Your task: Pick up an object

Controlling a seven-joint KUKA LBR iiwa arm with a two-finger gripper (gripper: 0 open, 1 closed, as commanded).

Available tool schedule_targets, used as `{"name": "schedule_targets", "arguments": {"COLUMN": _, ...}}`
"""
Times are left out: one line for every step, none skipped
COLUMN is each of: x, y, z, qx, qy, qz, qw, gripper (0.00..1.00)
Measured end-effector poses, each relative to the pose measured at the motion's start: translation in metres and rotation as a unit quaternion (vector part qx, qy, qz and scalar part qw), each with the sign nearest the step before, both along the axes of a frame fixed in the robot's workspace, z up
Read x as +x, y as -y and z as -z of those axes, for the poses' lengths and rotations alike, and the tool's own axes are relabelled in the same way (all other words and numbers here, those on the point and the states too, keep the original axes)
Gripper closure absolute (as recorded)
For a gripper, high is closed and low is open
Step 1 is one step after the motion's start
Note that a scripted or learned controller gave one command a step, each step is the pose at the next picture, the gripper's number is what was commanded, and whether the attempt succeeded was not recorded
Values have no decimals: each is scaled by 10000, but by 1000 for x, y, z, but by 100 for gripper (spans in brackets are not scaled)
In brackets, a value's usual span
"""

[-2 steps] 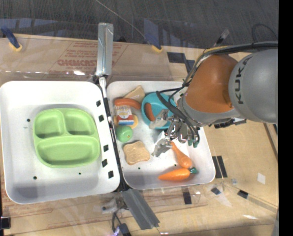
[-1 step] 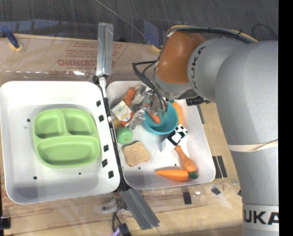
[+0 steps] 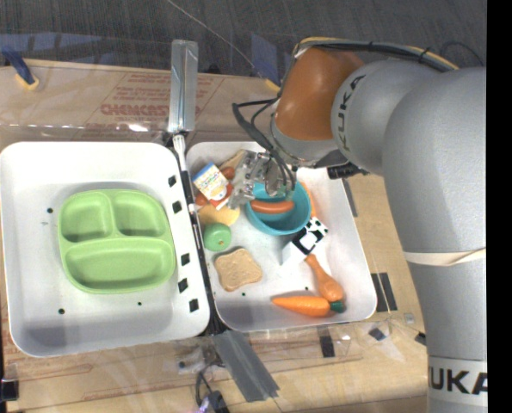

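While gripper (image 3: 268,179) hangs over right bin (image 3: 359,275), I see it just above blue bowl (image 3: 280,215); orange-red sausage-like piece (image 3: 271,204) lies across bowl's top, under fingertips. Cannot tell jaw state. Toast slice (image 3: 237,269), carrot (image 3: 303,304) sit nearer front.

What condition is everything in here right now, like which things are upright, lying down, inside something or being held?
Green three-compartment plastic tray: flat in left white bin, nothing in its compartments.
Blue plastic bowl: upright in right white bin, an orange item inside.
Toy bread slice: lying flat.
Two orange toy carrots: lying on their sides.
Small carton: tilted by the bin wall.
Metal two-finger gripper: over the bowl; grasp unclear.
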State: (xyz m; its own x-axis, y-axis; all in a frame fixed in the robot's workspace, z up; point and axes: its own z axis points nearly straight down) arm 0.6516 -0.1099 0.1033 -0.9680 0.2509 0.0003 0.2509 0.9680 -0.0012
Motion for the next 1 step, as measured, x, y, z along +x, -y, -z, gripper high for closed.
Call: {"name": "schedule_targets", "arguments": {"x": -38, "y": -52, "z": -93, "qx": 9, "qy": 43, "qz": 1055, "qw": 9944, "gripper": 100}}
